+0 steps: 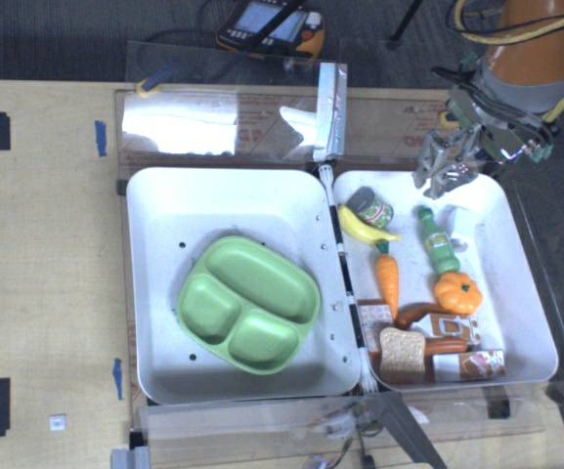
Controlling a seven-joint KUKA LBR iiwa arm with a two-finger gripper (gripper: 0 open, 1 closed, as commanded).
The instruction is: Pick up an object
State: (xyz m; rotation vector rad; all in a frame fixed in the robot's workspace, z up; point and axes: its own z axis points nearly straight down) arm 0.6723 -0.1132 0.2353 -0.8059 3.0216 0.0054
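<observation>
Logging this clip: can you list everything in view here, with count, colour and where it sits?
Bins: two, white, side by side on the bench.
Divided tray: one, green, in the left bin.
Can: one, dark with green label, right bin's far left.
Banana: one, yellow, beside the can.
Carrot: one, orange, mid right bin.
Bottle: one, green, right of the carrot.
Pumpkin: one, orange, below the bottle.
Bread slice: one, tan, right bin's near edge.
Handheld device: one, black and orange, beyond the bins.
Arm: one, grey and orange, upper right.
Gripper: one, over the right bin's far edge.
</observation>
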